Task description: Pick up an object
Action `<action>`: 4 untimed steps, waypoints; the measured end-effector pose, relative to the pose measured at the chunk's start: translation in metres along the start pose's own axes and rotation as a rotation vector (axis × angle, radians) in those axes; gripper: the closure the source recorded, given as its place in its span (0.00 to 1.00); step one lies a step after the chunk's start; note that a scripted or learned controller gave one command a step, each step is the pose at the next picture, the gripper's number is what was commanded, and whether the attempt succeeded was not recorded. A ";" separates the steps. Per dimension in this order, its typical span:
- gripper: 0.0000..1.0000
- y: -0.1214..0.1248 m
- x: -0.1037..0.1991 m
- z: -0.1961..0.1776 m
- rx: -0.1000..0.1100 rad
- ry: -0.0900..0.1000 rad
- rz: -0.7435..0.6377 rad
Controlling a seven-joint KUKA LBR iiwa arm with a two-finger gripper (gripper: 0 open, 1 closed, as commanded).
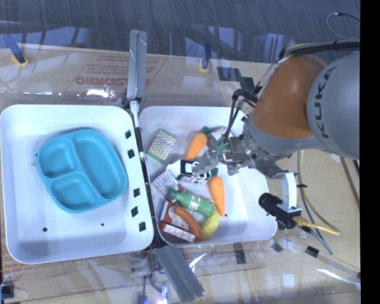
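Orange and tapering, two toy carrots lie in my right bin [253,230]: one carrot [196,145] slants near the upper middle with a green stub at its top, the other carrot [216,194] points down just below my tool [210,160]. My tool hangs low over the middle of this bin, between the two carrots, beside a small black-and-white item [189,168] that I cannot make out. Whether it is apart or together I cannot tell; the metal parts blur into the clutter there.

Toward the near corner sits a heap: a green bottle [193,201] lying on its side, a yellow banana [210,223] touching it from below, a red sausage-like piece [185,217], and a flat packet [178,232] under them. A small patterned packet [161,145] lies apart near the bin's upper left.

The left bin [19,233] carries a blue divided plate [81,168] with three compartments, tilted a little.

Both white bins rest side by side on the desk [63,75], which is covered in clear sheeting over printed brown board. Grey carpet [177,5] lies beyond. Cables [316,223] trail at the right.
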State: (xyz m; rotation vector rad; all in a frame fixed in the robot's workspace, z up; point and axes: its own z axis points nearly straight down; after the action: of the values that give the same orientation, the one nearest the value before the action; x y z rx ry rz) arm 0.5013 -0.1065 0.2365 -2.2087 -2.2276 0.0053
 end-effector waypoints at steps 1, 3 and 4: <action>0.00 -0.022 -0.028 0.141 -0.011 -0.004 -0.081; 0.00 -0.023 -0.026 0.134 -0.006 -0.002 -0.089; 1.00 -0.023 -0.026 0.125 -0.004 -0.003 -0.095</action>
State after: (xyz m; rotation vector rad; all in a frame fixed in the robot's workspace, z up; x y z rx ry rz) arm 0.4781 -0.1325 0.1116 -2.1033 -2.3333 0.0036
